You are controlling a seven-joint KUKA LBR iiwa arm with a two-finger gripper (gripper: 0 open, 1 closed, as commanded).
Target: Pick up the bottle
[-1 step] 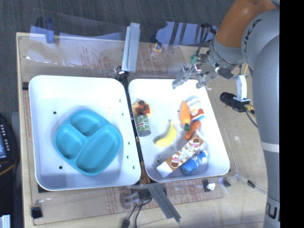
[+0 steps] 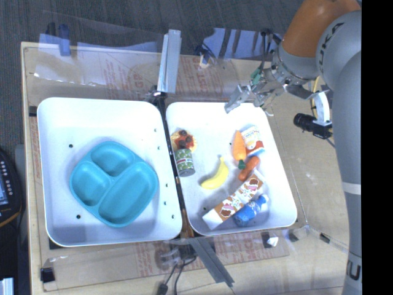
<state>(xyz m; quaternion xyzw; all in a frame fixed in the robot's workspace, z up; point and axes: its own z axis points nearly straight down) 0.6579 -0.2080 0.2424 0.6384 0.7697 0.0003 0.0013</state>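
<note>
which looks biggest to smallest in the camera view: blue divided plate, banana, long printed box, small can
1. blue divided plate, far the largest
2. long printed box
3. banana
4. small can
The banana and the can look close in size, so that order is unsure.

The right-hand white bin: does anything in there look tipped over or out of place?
Nothing looks spilled or broken. The small green-labelled bottle lies on its side near the right white bin's left wall, and the other items lie jumbled. The metal two-finger gripper hangs over the top rim.
</note>
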